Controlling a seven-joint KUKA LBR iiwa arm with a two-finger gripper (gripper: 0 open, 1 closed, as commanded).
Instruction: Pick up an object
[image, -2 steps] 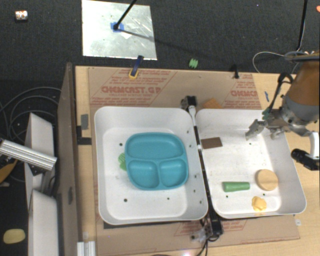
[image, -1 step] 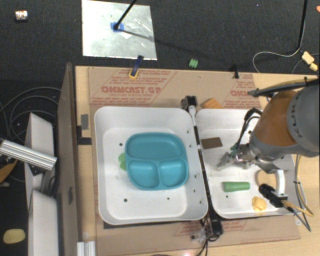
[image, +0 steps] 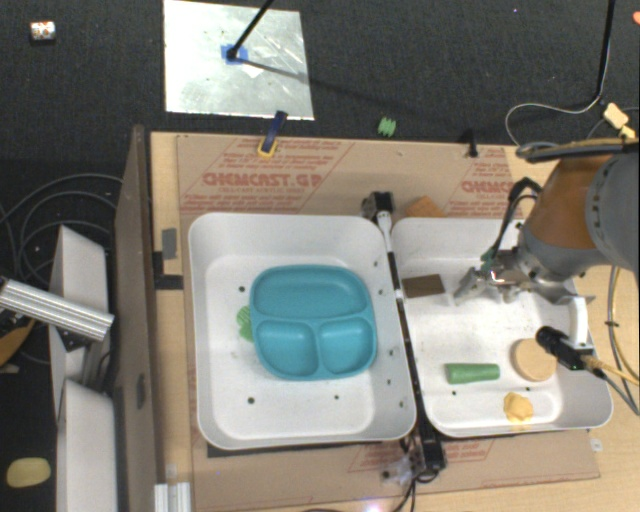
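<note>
The blue tray (image: 312, 322) sits in the left bin (image: 215, 300); a brown card (image: 423, 285) lies flat at the right bin's (image: 440, 415) left wall, long side running across. The gripper (image: 478, 283) hangs just right of it, fingers spread and holding nothing; the green stick (image: 472, 373), tan disc (image: 533, 361) and yellow lump (image: 518, 406) lie nearer the front.

green object (image: 244, 321) mostly under blue tray (image: 312, 320)
</note>
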